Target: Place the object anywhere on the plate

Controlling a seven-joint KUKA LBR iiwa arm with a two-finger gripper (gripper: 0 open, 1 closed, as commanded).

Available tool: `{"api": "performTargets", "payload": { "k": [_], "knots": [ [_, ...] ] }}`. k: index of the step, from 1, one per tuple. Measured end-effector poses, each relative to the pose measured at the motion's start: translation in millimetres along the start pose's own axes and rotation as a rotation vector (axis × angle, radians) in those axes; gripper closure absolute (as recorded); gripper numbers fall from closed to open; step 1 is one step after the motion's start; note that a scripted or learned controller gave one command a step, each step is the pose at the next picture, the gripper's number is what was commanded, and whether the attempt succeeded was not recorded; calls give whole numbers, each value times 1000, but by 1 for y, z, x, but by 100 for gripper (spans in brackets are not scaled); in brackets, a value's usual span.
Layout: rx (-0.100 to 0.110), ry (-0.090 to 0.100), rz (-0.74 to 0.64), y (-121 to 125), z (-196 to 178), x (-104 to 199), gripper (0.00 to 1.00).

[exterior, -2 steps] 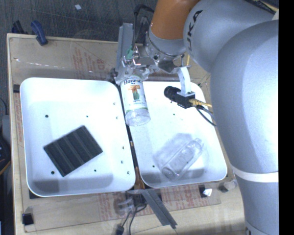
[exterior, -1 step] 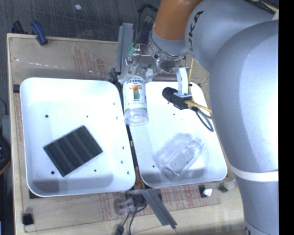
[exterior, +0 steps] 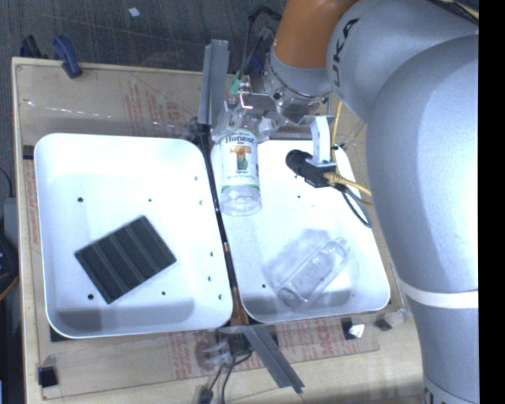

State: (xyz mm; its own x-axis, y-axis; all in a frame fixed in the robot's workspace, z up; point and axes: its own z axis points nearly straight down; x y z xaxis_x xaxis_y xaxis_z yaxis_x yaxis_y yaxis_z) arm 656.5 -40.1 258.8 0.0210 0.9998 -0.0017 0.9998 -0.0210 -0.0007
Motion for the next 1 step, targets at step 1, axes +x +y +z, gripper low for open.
{"api": "performTargets", "payload": {
  "k": [1],
  "knots": [
    [0,0,44,0,-8,2,100]
  ]
}}
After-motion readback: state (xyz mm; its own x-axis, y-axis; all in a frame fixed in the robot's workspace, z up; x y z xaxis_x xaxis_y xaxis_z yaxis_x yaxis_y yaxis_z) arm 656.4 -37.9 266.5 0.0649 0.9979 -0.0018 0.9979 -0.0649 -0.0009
